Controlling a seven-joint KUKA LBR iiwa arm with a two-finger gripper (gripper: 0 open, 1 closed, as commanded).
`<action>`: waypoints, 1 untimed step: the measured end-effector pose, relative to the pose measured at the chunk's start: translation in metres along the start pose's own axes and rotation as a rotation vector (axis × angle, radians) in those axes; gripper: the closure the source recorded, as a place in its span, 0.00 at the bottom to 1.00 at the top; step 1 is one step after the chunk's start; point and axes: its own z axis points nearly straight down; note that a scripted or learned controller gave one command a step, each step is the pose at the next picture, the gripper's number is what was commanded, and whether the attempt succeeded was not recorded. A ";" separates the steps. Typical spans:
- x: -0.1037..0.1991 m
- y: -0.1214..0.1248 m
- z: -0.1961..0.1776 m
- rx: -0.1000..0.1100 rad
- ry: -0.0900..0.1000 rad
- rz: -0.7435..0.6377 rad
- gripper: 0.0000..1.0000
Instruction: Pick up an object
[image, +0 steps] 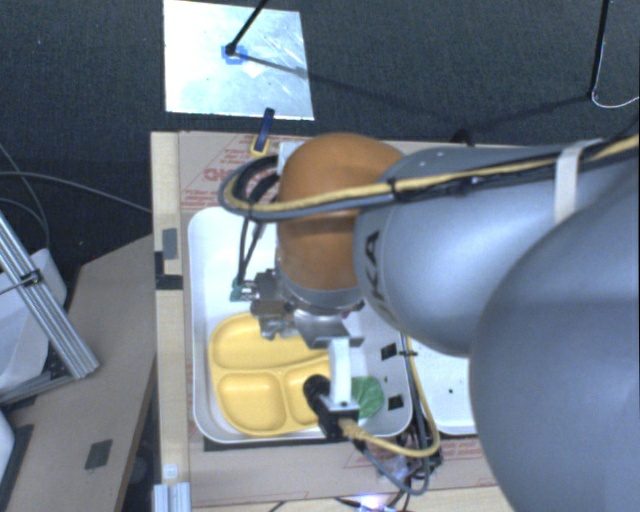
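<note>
The yellow divided plate (250, 385), lying in the near end of the left bin (200, 290) just beneath the gripper (303, 322) (whose opening cannot be told, being hidden by the wrist), is judged light, stiff and slippery, best taken by its raised rim.

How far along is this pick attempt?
Done: the arm is positioned over the left bin, its wrist low above the yellow divided tray. In hand: nothing is visibly lifted; the tray lies flat in the bin, with a green item by its right edge. Left: grasping and lifting an object; no grasp is visible yet.
</note>
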 end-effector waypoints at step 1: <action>0.005 0.004 -0.110 -0.013 0.003 0.003 1.00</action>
